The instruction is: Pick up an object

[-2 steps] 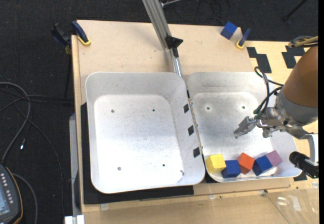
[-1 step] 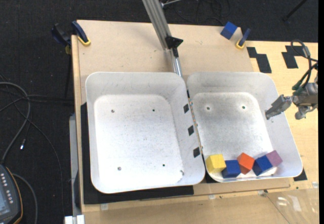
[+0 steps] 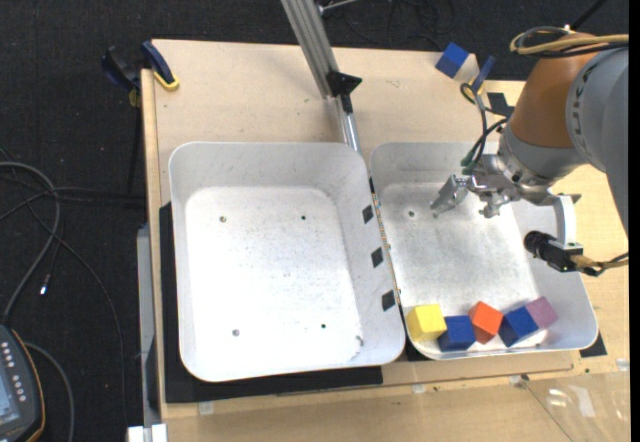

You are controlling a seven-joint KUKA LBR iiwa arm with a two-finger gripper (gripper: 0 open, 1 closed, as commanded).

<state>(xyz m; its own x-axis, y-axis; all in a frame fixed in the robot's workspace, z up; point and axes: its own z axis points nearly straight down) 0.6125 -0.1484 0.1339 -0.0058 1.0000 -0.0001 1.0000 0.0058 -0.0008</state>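
Tool (image 3: 468,196) hangs apart, holding nothing, with the blocks (image 3: 484,322) well below it, packed against the bin's (image 3: 420,170) edge; crowding could spoil any grab.

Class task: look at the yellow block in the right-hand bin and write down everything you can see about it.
The yellow block is a small cube with a plain matt surface, perhaps foam or painted wood, and slightly soft edges. It lies in the right bin at its near edge, in the corner next to the left bin. It is the leftmost of a row of blocks, and a blue block sits close against its right side. The gripper hangs well away from it, over the bin's far part.
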